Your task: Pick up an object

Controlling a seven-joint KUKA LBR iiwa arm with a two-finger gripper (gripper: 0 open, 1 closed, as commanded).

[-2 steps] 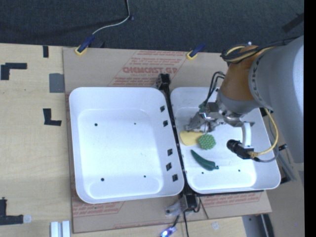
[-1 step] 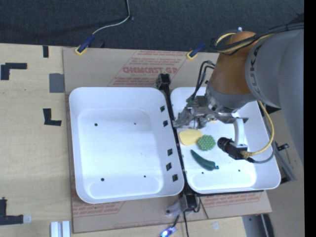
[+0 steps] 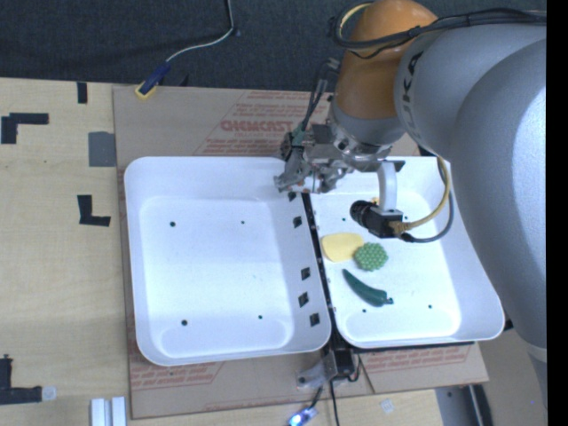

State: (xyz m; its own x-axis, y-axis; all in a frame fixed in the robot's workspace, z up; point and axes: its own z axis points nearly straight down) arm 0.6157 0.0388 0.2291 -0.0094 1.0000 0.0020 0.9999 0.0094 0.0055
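In the right bin [image 3: 461,318] lie a flat yellow piece [image 3: 340,246], a round green knobbly ball [image 3: 371,256] touching its right side, and a dark green chili-shaped piece [image 3: 366,288] just below them. My gripper [image 3: 306,171] hangs over the far end of the divider between the two bins, above and to the left of these objects. Nothing shows between its fingers. The grey arm with its orange band [image 3: 382,56] reaches in from the upper right.
The left bin [image 3: 142,238] lies beside the right one, sharing a central divider with black clips [image 3: 306,273]. A black connector with a yellow cable [image 3: 377,218] hangs from the wrist over the right bin. Both bins rest on cardboard [image 3: 177,122].
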